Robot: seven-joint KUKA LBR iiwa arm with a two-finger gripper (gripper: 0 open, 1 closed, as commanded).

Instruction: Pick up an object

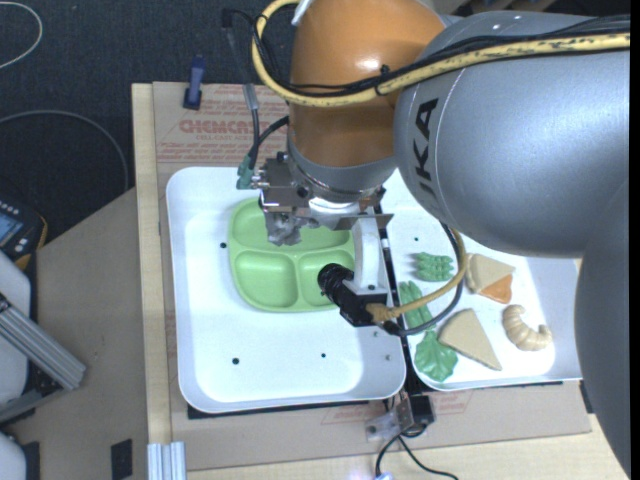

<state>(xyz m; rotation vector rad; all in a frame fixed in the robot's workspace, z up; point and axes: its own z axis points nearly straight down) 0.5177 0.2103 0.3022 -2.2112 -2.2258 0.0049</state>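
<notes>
The grey arm (520,128) is extended in from the right, bent steeply downward. Its orange band (345,68) is seen directly above the wrist, with the gripper (283,230) pointed down below it.

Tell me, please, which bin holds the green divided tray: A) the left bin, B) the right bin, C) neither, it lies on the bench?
A: the green divided tray lies inside the left bin, under the arm's tool, while the right bin holds small food-shaped pieces.
</notes>
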